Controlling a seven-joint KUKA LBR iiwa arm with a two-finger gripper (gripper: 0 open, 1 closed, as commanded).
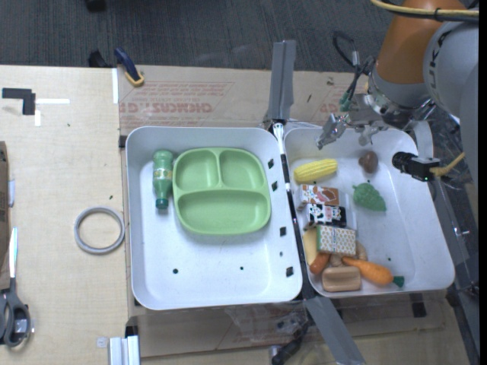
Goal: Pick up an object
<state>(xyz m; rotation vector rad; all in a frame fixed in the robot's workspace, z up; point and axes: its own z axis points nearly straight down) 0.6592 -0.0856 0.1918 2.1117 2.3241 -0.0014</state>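
My gripper (347, 132) hangs over the far end of the right bin (426, 242), its two fingers spread open with nothing between them. Just below it lie a yellow corn cob (315, 170) and a small brown piece (368, 160). Further toward the front sit a green leafy toy (368, 197), small printed boxes (323, 204), a cracker box (336, 240), a carrot (368, 271) and a bread piece (341, 280).
The left bin (152, 272) holds a green divided plate (222, 188) and a green bottle (162, 177). A metal divider (282, 82) stands between the bins. A tape ring (100, 229) and scissors (11, 318) lie on the bench at left.
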